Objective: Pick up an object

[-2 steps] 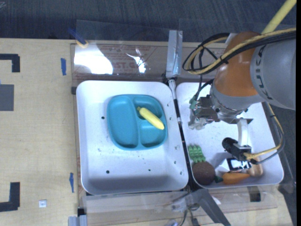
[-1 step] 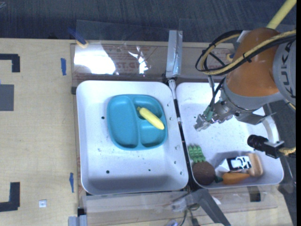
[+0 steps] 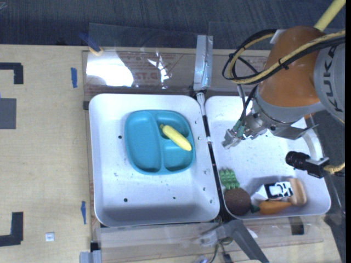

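Pincer (image 3: 230, 141) over bare floor, right bin (image 3: 323, 193), near divider.

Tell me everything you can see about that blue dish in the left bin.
The blue dish is a shallow, smooth, plastic-looking tray with rounded corners and raised ridges dividing it into compartments. It lies flat, right way up, near the middle of the left white bin, resting on its floor. A yellow banana lies slantwise across its right-hand compartments.
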Robot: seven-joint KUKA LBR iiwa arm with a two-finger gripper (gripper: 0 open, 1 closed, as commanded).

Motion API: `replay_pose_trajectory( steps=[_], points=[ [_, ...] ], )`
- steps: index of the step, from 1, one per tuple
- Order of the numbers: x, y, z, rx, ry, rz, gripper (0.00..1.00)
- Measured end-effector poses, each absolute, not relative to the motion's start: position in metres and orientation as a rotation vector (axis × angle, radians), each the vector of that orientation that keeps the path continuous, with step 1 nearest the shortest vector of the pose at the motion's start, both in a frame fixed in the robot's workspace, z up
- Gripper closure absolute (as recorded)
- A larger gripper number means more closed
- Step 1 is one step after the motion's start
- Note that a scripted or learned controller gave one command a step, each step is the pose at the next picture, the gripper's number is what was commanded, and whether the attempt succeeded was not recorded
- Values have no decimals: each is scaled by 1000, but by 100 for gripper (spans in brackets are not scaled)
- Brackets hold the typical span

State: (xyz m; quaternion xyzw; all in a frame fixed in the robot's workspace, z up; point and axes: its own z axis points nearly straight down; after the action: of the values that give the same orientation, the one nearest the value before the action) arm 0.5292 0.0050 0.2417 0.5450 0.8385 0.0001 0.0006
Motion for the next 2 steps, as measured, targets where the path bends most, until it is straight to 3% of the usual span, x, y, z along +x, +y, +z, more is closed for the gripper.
replay_pose_trajectory(
  steps=[1, 2],
  points=[
    [515, -72, 200, 2117, 2326, -5, 100],
    [515, -72, 201, 2116, 2327, -3, 0]
  ],
)
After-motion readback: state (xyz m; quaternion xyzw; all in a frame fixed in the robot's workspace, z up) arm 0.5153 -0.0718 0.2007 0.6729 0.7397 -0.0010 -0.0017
